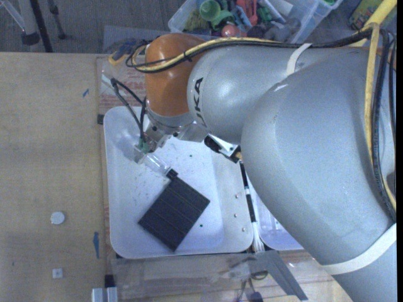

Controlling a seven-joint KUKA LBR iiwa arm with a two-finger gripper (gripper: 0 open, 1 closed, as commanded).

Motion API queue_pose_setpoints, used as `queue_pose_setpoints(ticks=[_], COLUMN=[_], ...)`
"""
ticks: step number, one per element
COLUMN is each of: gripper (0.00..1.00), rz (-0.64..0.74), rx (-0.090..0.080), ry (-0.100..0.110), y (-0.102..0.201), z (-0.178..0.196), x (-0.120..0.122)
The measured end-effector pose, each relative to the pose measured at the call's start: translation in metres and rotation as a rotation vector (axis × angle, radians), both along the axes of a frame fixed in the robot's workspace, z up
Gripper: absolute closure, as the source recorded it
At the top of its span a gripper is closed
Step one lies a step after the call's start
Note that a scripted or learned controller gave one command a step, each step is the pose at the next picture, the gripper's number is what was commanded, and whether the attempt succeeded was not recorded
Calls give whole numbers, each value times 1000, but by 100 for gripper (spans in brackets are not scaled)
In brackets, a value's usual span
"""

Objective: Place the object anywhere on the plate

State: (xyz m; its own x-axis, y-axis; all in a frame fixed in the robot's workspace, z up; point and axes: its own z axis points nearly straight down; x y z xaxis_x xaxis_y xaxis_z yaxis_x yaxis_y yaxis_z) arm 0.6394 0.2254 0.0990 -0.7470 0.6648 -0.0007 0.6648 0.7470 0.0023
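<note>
In the left white bin (119, 231), a dark, flat square plate (174, 214) with faint ridges lies tilted like a diamond on the bin floor, toward the near half. The grey KUKA arm (302, 137) comes in from the right and covers most of the right bin (277, 238), of which a sliver shows near the bottom edge. Its orange band (169, 74) sits above the wrist, with black and yellow cables looped over it. The jaws (146, 148) hang over the far left part of the left bin, up and to the left of the plate. Whether they are spread or pressed together cannot be told from this angle. A small clear, glassy piece (154, 161) with a green spot at its upper end shows at the tip, reaching down toward the plate's upper corner; whether it is the object or part of the tool cannot be told, nor whether it is gripped. Tiny dark specks dot the bin floor. On the tan counter (44, 137) to the left lies a small pale round disc (57, 218). Behind the counter, a clear tub of coloured toys (252, 8) sits on the carpet.
</note>
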Motion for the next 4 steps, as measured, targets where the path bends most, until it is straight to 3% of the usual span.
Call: queue_pose_setpoints(ticks=[1,2,3,4], gripper=[100,100,100,100], rz=[129,603,599,1050], rx=[2,0,3,-1], ry=[-9,-7,-13,-9], y=[-5,1,2,0], z=[-10,-9,3,92], x=[21,5,7,16])
